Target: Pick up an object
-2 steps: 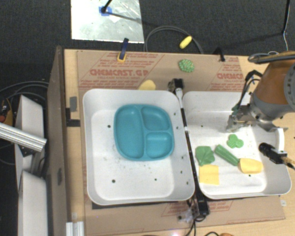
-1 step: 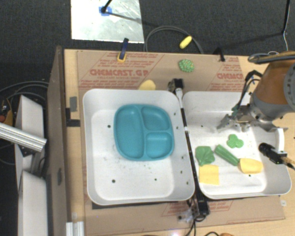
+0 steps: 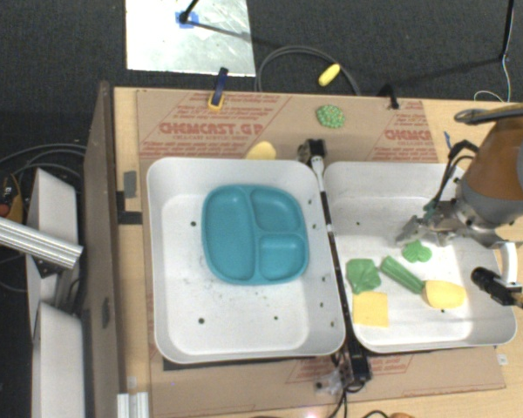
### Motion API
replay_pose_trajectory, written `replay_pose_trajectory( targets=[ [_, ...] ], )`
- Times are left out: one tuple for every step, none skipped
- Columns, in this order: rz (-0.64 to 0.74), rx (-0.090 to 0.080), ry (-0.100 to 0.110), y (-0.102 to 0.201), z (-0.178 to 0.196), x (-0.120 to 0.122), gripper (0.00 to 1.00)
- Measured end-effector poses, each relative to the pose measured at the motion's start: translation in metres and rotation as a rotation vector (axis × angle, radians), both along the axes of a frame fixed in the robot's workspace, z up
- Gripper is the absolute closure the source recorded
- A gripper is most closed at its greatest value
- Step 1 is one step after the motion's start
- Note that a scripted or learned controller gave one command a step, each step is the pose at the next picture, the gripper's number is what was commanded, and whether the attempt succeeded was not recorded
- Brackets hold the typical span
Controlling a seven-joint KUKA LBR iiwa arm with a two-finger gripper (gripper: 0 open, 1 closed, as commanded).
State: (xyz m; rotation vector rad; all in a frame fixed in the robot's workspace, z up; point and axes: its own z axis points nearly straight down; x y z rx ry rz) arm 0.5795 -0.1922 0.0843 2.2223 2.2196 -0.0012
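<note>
- We see the grey arm [image 3: 497, 177] with its orange band reach in from the right, over the right bin [image 3: 366, 198]
- The gripper [image 3: 429, 231] hangs low in that bin, near the middle of it
- Its metal fingers [image 3: 410, 230] point toward the bin's floor, but they are small and blurry, so we cannot tell if the jaws are open or closed
- We see nothing held between the jaws
- A little round green toy [image 3: 416, 252] lies just under the jaws, very close to them, but we cannot tell if they touch
- A long green toy [image 3: 402, 274] lies a bit below and left of the jaws, tilted
- A leafy green toy [image 3: 363, 274] sits further left of the jaws, just beside the long green one
- A yellow square toy [image 3: 371, 308] lies below the leafy one, well under the jaws
- A yellow lumpy toy [image 3: 444, 294] sits below the jaws and a little to the right, just beside the end of the long green toy
- The left bin [image 3: 170, 259] is far left of the jaws, and a blue plate [image 3: 254, 233] with three parts lies in it
- A green bumpy ball [image 3: 330, 116] and a yellow piece [image 3: 261, 151] lie on the cardboard, behind the bins and up to the left of the jaws
</note>
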Motion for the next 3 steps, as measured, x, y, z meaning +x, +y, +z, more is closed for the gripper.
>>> replay_pose_trajectory(
  targets=[
    [0.002,0.0,-0.005,0.002,0.011,0.002,1.0],
    [0.011,0.0,-0.015,0.057,0.146,-0.014,1.0],
    [0.014,0.003,-0.005,0.126,0.135,0.025,1.0]
  ],
)
